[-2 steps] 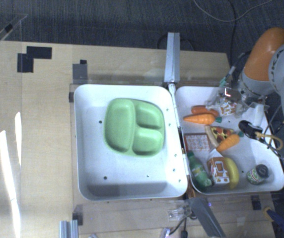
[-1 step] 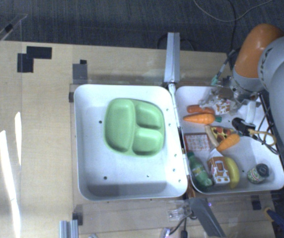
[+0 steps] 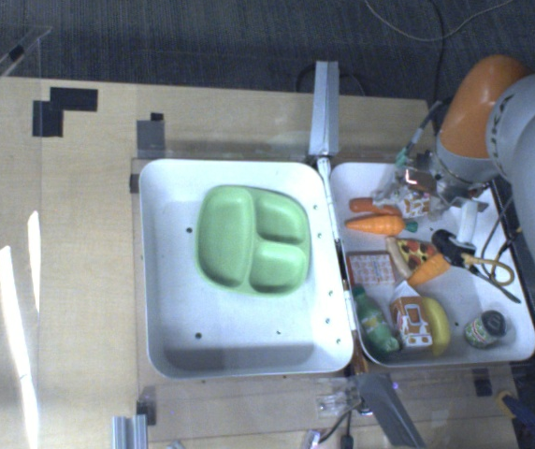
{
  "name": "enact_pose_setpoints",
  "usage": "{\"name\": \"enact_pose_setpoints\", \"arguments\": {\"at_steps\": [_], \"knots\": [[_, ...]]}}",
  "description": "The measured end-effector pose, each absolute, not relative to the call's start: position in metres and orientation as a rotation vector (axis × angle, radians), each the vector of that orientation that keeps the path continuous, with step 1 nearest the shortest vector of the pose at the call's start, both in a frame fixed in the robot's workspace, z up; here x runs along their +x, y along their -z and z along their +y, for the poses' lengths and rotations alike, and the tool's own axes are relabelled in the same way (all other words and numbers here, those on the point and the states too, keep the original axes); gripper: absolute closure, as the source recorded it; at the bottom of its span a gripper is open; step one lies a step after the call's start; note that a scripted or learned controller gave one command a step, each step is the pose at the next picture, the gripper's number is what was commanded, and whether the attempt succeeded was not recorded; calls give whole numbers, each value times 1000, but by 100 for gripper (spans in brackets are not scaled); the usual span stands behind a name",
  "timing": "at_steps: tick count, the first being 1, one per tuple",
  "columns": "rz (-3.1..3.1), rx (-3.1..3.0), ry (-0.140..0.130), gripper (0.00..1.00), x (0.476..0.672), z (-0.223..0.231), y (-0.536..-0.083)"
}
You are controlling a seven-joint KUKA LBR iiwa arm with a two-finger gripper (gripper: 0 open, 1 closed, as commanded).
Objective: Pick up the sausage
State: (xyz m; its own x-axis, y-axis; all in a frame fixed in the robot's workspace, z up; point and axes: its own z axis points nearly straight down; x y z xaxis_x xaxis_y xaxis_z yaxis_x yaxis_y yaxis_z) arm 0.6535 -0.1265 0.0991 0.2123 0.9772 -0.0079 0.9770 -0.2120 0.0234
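A pale wooden counter (image 3: 62,279) carries two white bins. The left bin (image 3: 169,344) holds a green divided plate (image 3: 253,238). The right bin (image 3: 520,340) is crowded: a carrot (image 3: 376,224), a pizza slice (image 3: 411,251), a waffle (image 3: 370,269), a green bottle (image 3: 372,321), a banana (image 3: 439,325) and a can (image 3: 485,327). The sausage (image 3: 362,205) lies at the bin's far left, just beyond the carrot. The gripper (image 3: 410,193) sits low just right of the sausage; whether its jaws are released or clenched cannot be told.

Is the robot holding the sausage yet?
Can't tell. The gripper sits right over the sausage end in the right bin, but the grasp is hidden.
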Motion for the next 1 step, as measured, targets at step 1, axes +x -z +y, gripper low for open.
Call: {"name": "enact_pose_setpoints", "arguments": {"at_steps": [1], "knots": [[1978, 2440, 31, 0, 666, -122, -97]]}}
